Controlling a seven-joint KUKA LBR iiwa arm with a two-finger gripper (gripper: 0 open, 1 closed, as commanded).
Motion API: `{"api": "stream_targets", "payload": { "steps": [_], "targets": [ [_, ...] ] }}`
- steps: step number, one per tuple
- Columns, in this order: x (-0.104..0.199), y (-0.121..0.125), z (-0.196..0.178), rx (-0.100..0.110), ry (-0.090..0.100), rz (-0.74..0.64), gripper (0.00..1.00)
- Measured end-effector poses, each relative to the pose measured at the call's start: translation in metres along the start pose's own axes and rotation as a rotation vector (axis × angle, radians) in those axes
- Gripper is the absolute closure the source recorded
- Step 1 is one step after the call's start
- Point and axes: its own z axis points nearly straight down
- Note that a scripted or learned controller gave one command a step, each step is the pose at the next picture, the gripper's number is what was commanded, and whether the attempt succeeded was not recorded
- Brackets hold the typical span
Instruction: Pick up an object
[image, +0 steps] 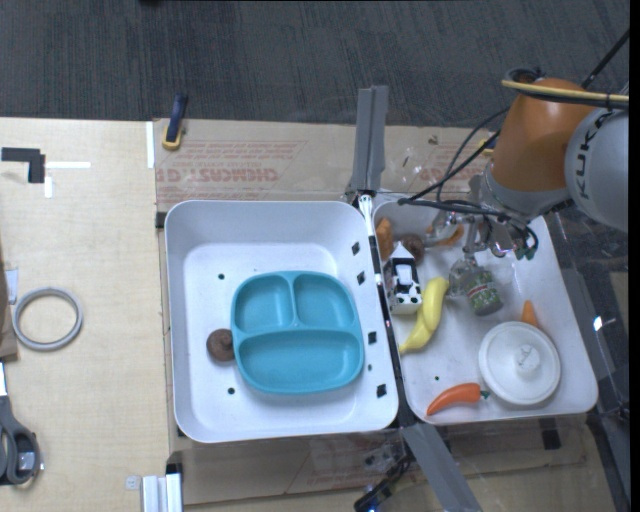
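In the right bin (575, 385), near its far edge, the gripper (487, 243) hangs over a clear glass jar (477, 287) with dark green contents; whether it is open or closed cannot be told from this slanted view, and nothing can be seen held in it. The jar lies just below the gripper, tilted. That bin holds several other things: one yellow banana (425, 317) leaning along the left side, one small black-and-white toy cow (403, 283) just above the banana, one white round lidded bowl (518, 362) toward the near right, one orange carrot (455, 397) with a green tip at the near edge, and one smaller orange piece (529, 314) beside the bowl's far rim. The left bin (190, 300) holds two things: one teal divided plate (297, 332) with three compartments, and one small brown round object (220, 345) touching the plate's left edge. On the bench to the left lies one grey tape ring (45, 318).
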Motion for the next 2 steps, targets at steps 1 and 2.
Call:
{"api": "stream_targets", "payload": {
  "steps": [1,2],
  "targets": [
    [0.071,-0.013,0.000,0.000,-0.001,0.033,0.00],
    [0.072,0.030,-0.001,-0.001,-0.001,0.075,0.00]
  ]
}}
